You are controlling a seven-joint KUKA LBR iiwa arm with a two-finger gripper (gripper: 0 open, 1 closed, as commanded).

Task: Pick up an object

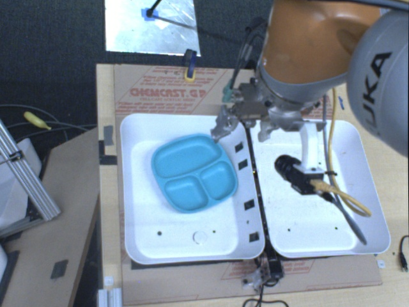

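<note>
Blue plate (195, 181) with three little parts lies flat in the left bin (144, 235), and it is the one thing in there. Near its top right corner hangs the gripper (244, 128), fingers apart, holding nothing, above the wall between the bins. Going down here, it could bump that wall or slip off the plate's thin edge. The right bin (319, 229) sits next to it.

Worktop (160, 85): brown board with red CHEMCAST print along the far side. Two shallow white bins sit directly on it, side by side and touching down the middle: left bin (147, 235), right bin (307, 229). Small yellow-and-blue clip (190, 66), probably a clamp, sits on the far edge.
</note>
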